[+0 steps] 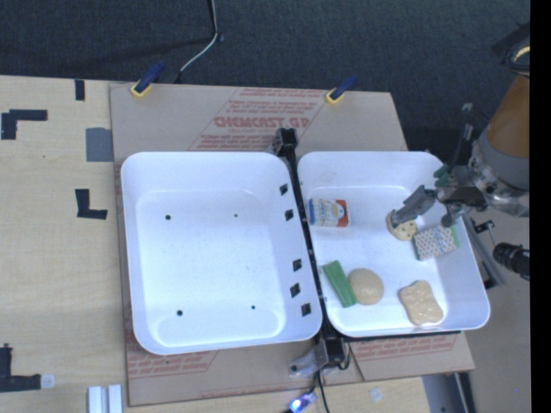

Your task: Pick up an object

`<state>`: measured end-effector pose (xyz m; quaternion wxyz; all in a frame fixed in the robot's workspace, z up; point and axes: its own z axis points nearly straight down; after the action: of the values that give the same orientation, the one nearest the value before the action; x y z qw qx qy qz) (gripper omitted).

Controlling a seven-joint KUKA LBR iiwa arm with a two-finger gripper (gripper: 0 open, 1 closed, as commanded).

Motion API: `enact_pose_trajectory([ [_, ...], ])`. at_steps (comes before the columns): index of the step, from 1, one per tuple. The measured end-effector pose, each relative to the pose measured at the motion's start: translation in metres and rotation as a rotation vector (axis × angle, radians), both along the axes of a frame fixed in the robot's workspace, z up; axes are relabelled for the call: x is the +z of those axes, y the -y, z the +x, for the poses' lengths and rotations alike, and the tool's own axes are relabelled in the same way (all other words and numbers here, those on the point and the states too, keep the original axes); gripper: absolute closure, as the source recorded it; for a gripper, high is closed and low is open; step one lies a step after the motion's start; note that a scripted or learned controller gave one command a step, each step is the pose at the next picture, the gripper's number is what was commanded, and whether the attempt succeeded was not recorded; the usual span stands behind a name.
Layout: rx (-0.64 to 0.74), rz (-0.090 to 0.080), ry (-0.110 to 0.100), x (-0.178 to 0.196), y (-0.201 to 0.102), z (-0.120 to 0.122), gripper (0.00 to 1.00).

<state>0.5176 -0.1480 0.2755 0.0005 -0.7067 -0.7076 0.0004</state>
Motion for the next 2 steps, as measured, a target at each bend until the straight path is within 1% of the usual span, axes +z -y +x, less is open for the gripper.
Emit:
enact_pose_trajectory([
  [1,0.004,0.003,-0.009,-0.144,-0.051,0.03,0.0],
  [2,0.0,0.001,-0.002,-0.127,-0.048,0.03,1.0],
])
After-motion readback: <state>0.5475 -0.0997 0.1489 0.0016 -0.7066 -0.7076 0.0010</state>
